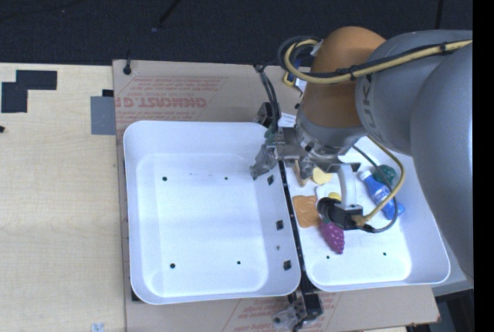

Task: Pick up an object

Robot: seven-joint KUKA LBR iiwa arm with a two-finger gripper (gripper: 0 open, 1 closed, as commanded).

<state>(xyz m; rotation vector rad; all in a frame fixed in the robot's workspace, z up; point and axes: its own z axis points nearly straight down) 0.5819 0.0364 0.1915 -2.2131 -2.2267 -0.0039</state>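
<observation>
My gripper [282, 162] hangs low over the divider between the two bins, at the upper left corner of the right bin [421, 265]. Its fingers stand apart, one over the left bin's right rim and one over the right bin, with nothing between them. In the right bin, just below the gripper, lie an orange flat piece [306, 210], a purple object [333, 237] and a small yellow piece [322, 177]. A blue object [379, 191] lies further right, partly under the arm.
The left bin [143, 191] is a shallow white tray with small dark holes. Both bins rest on a cardboard sheet [185, 91]. The bulky grey arm with its orange band [347, 52] covers the right bin's upper part.
</observation>
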